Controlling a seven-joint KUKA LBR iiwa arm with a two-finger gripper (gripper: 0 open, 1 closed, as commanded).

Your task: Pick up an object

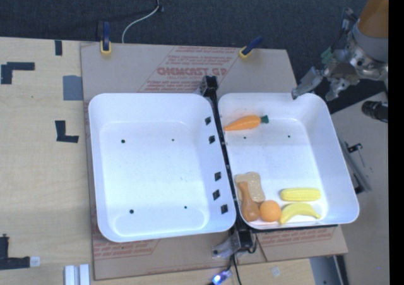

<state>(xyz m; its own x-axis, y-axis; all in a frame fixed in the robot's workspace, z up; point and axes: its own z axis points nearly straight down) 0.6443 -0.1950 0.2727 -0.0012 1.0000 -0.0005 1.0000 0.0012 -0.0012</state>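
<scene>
Overhead, the camera view looks down at a slant on two shallow white bins set side by side on a sheet of brown cardboard (183, 72). The left bin (107, 151) has only its white floor and a few dark dots. The right bin (334, 151) holds all the objects: a carrot (243, 123) lies near the far edge beside the divider between the bins, its green tip pointing right. Toward the near edge, a tan bread-like piece (250, 184) sits just above a brown bottle-shaped item (247, 205), with an orange ball (270, 211) touching it on the right. Next to that lie a corn cob (300, 194) and, just below it, a banana (300, 213). The gripper (319, 84) hangs over the bin's far right corner, its two fingers spread wide apart with nothing between them, well away from every object.
</scene>
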